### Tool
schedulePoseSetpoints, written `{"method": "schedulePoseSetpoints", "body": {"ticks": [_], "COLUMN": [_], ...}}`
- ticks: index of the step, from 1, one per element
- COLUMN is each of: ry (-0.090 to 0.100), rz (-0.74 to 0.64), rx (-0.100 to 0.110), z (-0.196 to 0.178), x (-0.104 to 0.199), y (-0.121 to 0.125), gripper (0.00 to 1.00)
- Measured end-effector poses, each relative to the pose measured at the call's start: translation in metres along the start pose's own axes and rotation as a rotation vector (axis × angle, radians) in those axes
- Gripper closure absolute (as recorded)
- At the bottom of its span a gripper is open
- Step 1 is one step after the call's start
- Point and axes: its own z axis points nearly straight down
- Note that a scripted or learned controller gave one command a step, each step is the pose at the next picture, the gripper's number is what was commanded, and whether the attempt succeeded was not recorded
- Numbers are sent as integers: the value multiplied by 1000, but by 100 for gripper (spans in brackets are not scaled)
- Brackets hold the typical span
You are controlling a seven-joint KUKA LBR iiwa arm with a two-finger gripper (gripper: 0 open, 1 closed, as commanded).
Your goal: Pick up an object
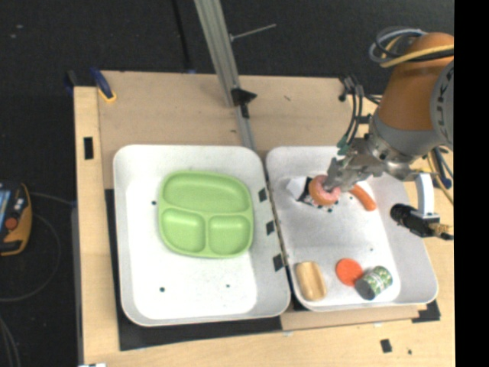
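Observation:
In the right bin [397, 262] my gripper [334, 183] reaches down from the right onto a pink ring-shaped object [324, 195] near the bin's back left. The gripper's tip covers part of the pink object's upper edge. A small orange piece [365, 198] lies just right of it and a white-and-dark item [297, 189] just left. Along the front of this bin lie a tan bread-like block [309, 280], an orange disc [348, 270] and a green can [374, 281] on its side.
The left bin [137, 281] holds a green divided plate [206, 214]. A grey metal post [221, 48] rises behind the bins. A black fitting [412, 220] sticks out at the right bin's right edge. The right bin's middle floor [336, 235] is bare.

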Motion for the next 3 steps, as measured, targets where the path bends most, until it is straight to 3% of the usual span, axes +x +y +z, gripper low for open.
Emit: {"method": "schedulePoseSetpoints", "body": {"ticks": [3], "ry": [2], "rz": [-2], "rx": [-1], "z": [10], "x": [158], "y": [36], "gripper": [100]}}
